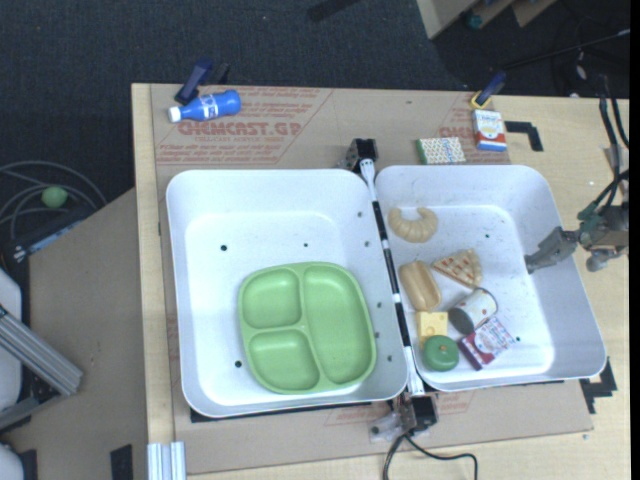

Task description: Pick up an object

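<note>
In the camera view, the end effector sits at the right rim of the right bin, low and off to the side; it is too small and blurred to tell how its jaws stand, and nothing shows between them.

The main risk I see is crowding. The hot dog bun, waffle slice, cheese cube, green round toy, small can and red packet lie packed together, several touching, so a descent there could wedge against a neighbour or push items aside instead of closing on one. The packet lies flat and would likely slip.

The croissant lies apart from the cluster, near the bin's back left. All candidates lie to the view's left of the end effector, the can and packet nearest, the croissant farthest. The green tray rests in the left bin.
</note>
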Action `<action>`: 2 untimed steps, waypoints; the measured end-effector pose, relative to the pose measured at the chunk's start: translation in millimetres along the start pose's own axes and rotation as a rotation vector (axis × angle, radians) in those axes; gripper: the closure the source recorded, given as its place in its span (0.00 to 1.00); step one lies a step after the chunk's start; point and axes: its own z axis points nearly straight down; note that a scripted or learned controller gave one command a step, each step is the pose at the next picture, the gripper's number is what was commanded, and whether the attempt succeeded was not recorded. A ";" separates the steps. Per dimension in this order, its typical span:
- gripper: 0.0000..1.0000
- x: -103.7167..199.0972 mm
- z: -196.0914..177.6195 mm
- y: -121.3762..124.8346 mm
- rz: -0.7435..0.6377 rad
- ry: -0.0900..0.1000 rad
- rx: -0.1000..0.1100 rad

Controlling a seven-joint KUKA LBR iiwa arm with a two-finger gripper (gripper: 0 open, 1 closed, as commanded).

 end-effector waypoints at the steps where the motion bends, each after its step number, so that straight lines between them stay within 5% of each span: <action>1: 0.00 57.8 170.1 4.5 -0.001 -0.001 -0.009; 2: 1.00 57.6 162.2 3.1 0.001 -0.001 -0.005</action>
